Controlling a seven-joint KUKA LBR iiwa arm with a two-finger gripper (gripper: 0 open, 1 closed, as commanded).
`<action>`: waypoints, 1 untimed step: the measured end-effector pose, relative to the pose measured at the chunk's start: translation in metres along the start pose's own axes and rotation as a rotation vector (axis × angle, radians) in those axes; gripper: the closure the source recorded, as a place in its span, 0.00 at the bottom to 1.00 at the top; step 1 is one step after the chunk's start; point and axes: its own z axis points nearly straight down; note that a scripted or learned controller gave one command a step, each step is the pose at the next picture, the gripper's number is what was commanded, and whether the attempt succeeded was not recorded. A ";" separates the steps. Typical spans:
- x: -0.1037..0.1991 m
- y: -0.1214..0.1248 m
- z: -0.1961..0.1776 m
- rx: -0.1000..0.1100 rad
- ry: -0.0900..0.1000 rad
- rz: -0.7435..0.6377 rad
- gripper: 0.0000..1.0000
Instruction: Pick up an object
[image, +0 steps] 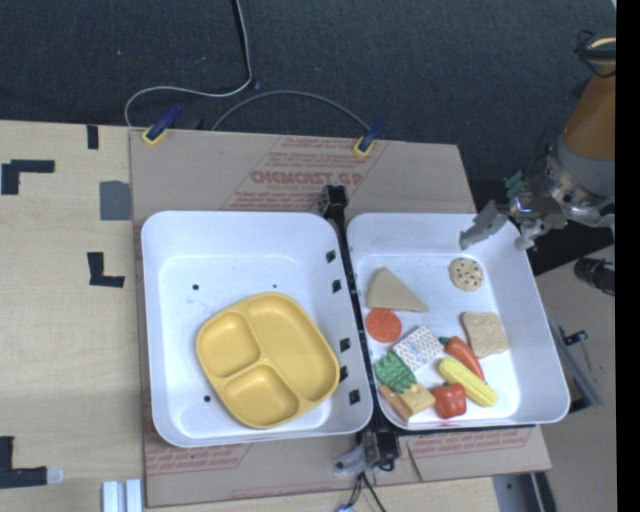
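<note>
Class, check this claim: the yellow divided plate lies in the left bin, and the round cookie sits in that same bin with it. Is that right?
One detail is wrong. The yellow divided plate does lie in the left bin, but the round cookie sits in the right bin, near its far right corner, apart from the other play food. The camera view shows this.

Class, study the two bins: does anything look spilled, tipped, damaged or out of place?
Nothing stands out. The yellow divided tray lies flat in the left bin, merely turned at an angle. The toy foods, including the cookie and corn, all lie inside the right bin. The pincer hovers over that bin's far right corner.
</note>
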 end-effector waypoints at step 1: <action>-0.041 0.009 0.078 0.004 -0.001 0.003 0.00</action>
